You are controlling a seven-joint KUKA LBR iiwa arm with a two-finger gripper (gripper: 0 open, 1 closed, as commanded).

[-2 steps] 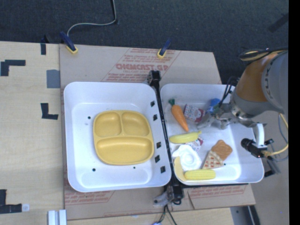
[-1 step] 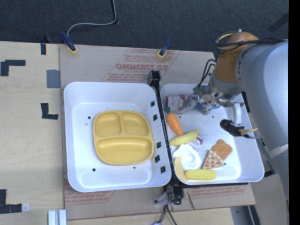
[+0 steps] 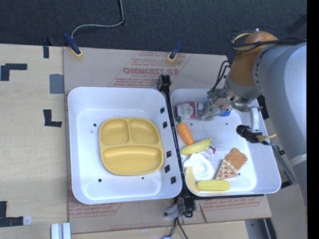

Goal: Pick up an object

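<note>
Two shallow white bins are seen side by side on the desk (image 3: 30,133), on a cardboard sheet (image 3: 144,71). The left bin (image 3: 82,103) holds a yellow divided plate (image 3: 131,146), lying flat near its middle, with three compartments.

The right bin (image 3: 264,176) holds the loose objects. An orange carrot (image 3: 185,133) is seen near the bin's left wall, tilted. Just below it a yellow banana (image 3: 196,147) lies at a slant. A white cup-like item (image 3: 200,166) sits below the banana, touching or nearly touching it. A corn cob (image 3: 213,185) lies along the near wall of the bin, just below the white item. A toast-like piece (image 3: 235,159) and a waffle-like wedge (image 3: 226,171) are seen together to the right of the white item. A small red-and-white packet (image 3: 185,110) lies at the bin's far left corner.

The arm (image 3: 281,78) is reached in from the right, its orange band (image 3: 246,59) above the far right part of the right bin. The hand (image 3: 213,109) is lowered at the far side of the right bin, just right of the packet and above the carrot. How far it is open cannot be told; nothing is clearly seen in it. A blue bit (image 3: 225,112) is seen right beside it; what it is cannot be told.

Two blue-and-yellow clamps (image 3: 73,45) are fixed at the cardboard's far edge.
</note>
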